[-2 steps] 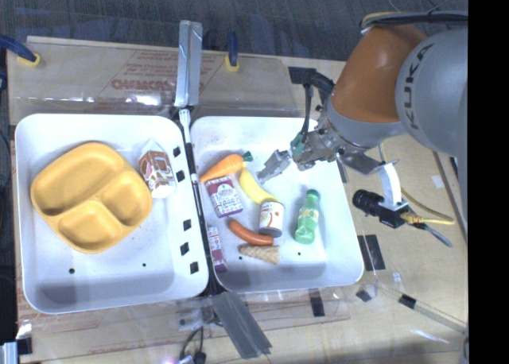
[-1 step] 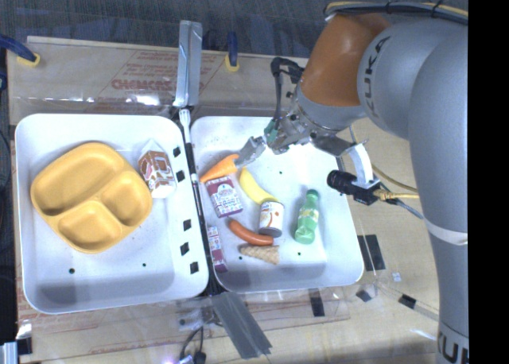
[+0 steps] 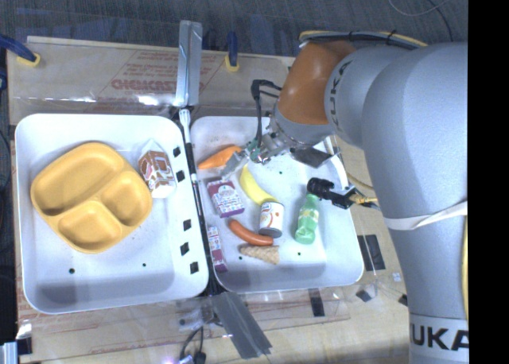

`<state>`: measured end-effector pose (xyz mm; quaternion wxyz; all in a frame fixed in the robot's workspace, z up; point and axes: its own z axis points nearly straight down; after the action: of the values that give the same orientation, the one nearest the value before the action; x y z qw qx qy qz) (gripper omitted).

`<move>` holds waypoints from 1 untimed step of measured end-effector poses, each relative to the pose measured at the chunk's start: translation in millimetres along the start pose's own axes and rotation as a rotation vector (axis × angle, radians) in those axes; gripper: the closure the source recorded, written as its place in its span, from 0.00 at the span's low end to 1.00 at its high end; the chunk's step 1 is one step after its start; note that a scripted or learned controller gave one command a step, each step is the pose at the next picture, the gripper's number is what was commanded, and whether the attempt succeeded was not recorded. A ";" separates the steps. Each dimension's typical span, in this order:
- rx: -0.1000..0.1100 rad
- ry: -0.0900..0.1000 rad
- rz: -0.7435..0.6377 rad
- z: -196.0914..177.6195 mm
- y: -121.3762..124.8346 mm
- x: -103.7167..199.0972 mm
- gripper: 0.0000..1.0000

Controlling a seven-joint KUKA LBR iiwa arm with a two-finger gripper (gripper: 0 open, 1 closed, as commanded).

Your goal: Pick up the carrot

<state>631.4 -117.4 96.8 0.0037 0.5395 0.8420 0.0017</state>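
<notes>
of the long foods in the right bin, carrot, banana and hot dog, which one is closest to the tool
The carrot: orange, at the bin's upper left, beside the tool. The yellow banana lies just below; the hot dog is farthest.

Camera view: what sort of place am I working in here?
Probably a robot lab bench for pick tests: two white bins clamped side by side, toy food such as a carrot and banana, and taped markings.

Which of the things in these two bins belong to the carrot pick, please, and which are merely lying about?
Belonging to the job:
carrot, at the right bin's upper left
claw, just right of the carrot

Lying about:
banana
green bottle
small can
sausage
cone
purple packet
yellow divided plate
wrapped snack
</notes>
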 end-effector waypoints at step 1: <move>0.006 0.003 -0.083 -139.1 7.4 0.8 0.00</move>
<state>636.7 -113.4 235.9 0.0006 0.5041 0.8636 -0.0003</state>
